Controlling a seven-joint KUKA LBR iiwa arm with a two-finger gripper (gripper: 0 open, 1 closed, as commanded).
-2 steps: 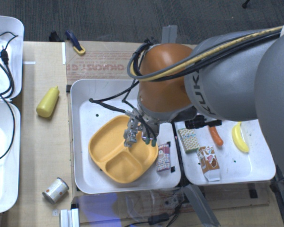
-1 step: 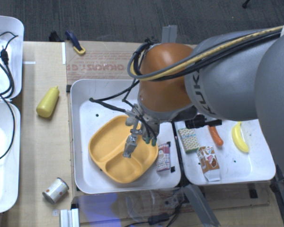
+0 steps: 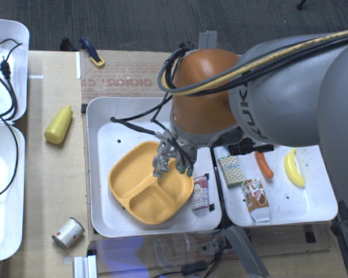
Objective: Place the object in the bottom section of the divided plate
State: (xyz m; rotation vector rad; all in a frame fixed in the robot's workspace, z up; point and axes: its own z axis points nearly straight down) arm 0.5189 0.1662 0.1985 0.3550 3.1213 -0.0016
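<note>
The gripper (image 3: 173,162) hung over the divided plate (image 3: 130,181), toward its one o'clock edge; whether it pinched anything could not be told. Likely objects lay at three o'clock: a small packet (image 3: 200,192) beside the plate. The next move would call for a lowering toward the plate's bottom section (image 3: 152,206).

This looks like a robot lab: a big grey and orange robot arm (image 3: 267,86) reaches over white bins (image 3: 98,172) on a bench, with black cables (image 3: 6,91) nearby.
</note>
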